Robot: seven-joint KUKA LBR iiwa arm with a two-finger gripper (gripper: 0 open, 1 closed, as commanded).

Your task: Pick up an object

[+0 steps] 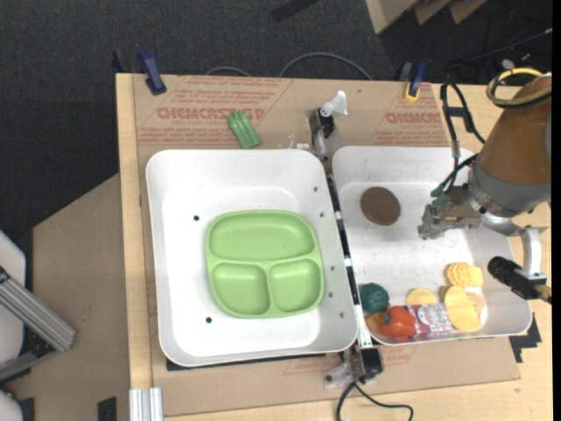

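Now, step in hand: approach, not yet a pick; nothing seen lifted or carried.
Gripper: gripper (443, 215) low over the upper right part of the right bin (394, 154), at the end of the arm (517, 156) reaching in from the right.
Grip state: cannot tell from this slant (dark tip blurs into its own shadow), so no claim of spread or pressed together.
Nearest candidate: brown round disc (380, 206), lying flat on the right bin's floor, just beside the gripper on its left, apart from it, not touching.
Other candidates: crowded along the near edge of the same bin, namely a dark green piece (374, 297), a red tomato-like piece (400, 321), a pink packet (431, 320), a pale yellow block (464, 309) and a ridged yellow piece (463, 275); several touching one another.
Left bin: left bin (175, 235) carrying a green divided tray (263, 263), well apart from the gripper.
Bench: cardboard-covered bench (210, 103) under both bins, with a small green clip-like thing (244, 130) behind the left bin.
Judged progress: early; object not yet secured.
Next move calls for: a short shift toward the disc, centring over it, then straight down and a close across its width; probably hard, since a flat low disc offers little edge to catch.
Alternative: the near cluster, taller but packed, so likely to nudge neighbours.
Risk: closing on bare bin floor beside the disc.
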